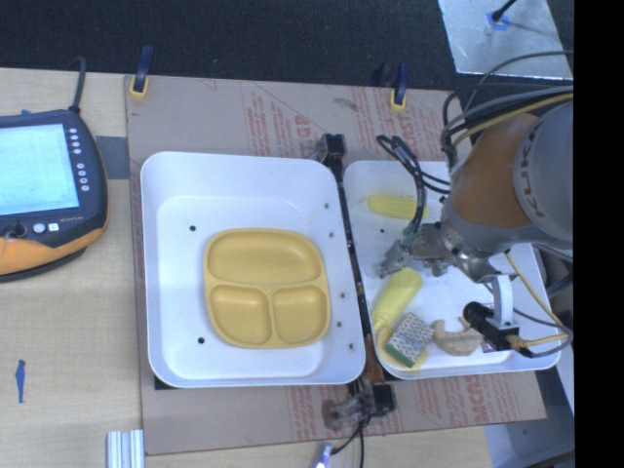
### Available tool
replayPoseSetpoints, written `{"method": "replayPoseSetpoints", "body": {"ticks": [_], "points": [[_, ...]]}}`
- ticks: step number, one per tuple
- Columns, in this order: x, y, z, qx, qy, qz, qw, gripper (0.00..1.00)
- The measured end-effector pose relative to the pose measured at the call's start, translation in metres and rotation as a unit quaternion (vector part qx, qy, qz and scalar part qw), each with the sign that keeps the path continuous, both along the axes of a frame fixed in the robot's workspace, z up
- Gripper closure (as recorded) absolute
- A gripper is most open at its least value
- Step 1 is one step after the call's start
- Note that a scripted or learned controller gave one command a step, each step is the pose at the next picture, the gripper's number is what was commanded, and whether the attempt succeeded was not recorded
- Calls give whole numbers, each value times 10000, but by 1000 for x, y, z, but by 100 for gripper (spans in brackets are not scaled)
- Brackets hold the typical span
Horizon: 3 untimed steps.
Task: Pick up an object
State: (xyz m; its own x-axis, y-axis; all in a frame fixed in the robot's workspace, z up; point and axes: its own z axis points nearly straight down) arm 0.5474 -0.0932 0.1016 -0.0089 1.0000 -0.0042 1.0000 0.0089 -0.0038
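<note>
Hovering over the right bin (546, 359), the gripper (405, 252) is nearing a smooth yellow bottle (395, 297); its grasp state cannot be told.

One camera sits above the bench (88, 359), looking down at a slant on both bins (166, 261), from moderately far

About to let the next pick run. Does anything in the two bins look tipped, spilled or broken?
Nothing stands out. The yellow divided plate sits flat in the left bin; the corn cob, yellow bottle and sponge lie loose in the right bin.
</note>
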Motion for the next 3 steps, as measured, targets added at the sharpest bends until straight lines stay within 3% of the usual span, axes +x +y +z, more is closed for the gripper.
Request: {"method": "replayPoseSetpoints", "body": {"ticks": [2, 3], "points": [[-6, 1, -10, 15, 1, -12, 10000, 0], [9, -6, -10, 18, -7, -16, 10000, 0]]}}
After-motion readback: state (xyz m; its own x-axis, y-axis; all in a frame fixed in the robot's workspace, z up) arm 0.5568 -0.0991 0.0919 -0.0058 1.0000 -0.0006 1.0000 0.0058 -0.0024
